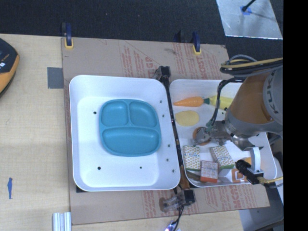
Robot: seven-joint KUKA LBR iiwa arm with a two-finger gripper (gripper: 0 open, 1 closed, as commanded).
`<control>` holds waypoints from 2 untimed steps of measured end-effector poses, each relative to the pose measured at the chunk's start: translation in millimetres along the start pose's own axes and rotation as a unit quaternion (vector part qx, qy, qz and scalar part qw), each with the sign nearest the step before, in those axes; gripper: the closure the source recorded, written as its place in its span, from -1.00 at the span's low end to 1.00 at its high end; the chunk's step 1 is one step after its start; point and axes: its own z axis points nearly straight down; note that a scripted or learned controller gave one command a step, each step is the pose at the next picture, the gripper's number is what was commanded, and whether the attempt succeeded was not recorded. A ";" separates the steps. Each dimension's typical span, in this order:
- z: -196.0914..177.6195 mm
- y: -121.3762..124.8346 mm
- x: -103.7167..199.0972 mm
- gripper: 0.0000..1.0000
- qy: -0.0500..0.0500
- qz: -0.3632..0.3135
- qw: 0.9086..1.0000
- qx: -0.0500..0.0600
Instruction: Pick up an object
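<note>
A carrot (188,101), a pale yellow disc (186,118) and small packets (208,171) lie in the right bin (180,88); the left bin (82,88) holds a blue divided plate (129,127). Both sit on cardboard over a wooden worktop (29,143), with dark floor beyond. The pincer (206,134) hangs over the right bin near a brown round item; I cannot tell its opening or whether it grips anything.

Robotics lab test cell: light wood bench (29,143) with a cardboard sheet (120,57) clamped on by blue clamps (67,32) at 12 o'clock, two white bins (82,129) fixed side by side, toy food props at 3 o'clock, cables (250,64) on the grey-orange arm (255,102).
</note>
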 end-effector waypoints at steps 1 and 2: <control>-1.0 66.0 1.4 -1.00 0.000 -0.002 1.000 -0.003; 0.8 11.0 -6.3 -1.00 0.001 0.000 1.000 0.002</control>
